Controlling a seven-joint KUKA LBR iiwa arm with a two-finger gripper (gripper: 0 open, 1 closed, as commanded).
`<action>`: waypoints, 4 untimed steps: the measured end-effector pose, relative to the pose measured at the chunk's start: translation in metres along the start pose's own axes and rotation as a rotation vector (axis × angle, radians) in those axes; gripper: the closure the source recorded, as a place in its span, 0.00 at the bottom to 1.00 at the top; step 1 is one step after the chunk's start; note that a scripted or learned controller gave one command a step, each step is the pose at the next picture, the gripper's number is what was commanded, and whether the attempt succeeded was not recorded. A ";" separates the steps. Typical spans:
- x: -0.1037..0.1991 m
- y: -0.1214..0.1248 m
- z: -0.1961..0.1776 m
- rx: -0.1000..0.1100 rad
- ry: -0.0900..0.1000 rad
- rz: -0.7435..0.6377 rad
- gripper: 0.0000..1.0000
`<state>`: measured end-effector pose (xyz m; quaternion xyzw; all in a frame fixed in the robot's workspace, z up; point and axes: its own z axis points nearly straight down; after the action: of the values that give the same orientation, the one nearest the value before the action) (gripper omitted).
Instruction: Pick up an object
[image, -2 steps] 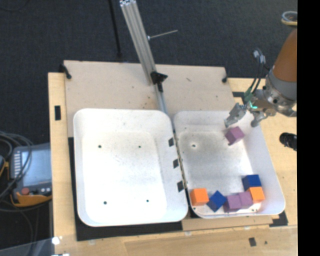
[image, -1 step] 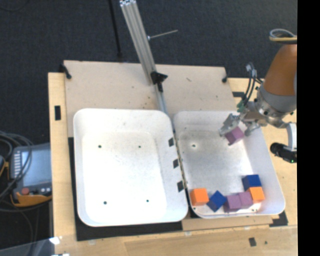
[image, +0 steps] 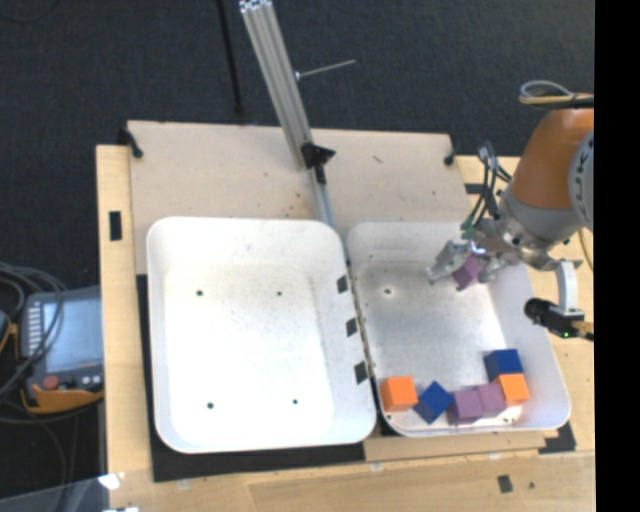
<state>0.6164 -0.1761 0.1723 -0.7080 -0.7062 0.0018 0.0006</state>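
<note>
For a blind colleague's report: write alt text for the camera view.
The arm's claw holds a small purple block between its fingers above the right white bin. Orange, blue and purple blocks cluster along that bin's near edge. The left white bin sits beside it on the bench.

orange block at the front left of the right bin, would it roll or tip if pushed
The orange block looks like a flat-faced cube, so it would probably slide, not roll. It sits low and squat, so tipping seems unlikely. A blue block lies close beside it and might get shoved along.
</note>
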 end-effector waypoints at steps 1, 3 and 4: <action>0.001 -0.011 0.054 0.001 0.000 -0.001 0.00; 0.004 -0.010 -0.023 -0.011 -0.001 -0.006 1.00; 0.003 -0.008 -0.070 -0.010 -0.001 -0.006 1.00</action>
<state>0.6082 -0.1732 0.2419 -0.7060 -0.7082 -0.0017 -0.0033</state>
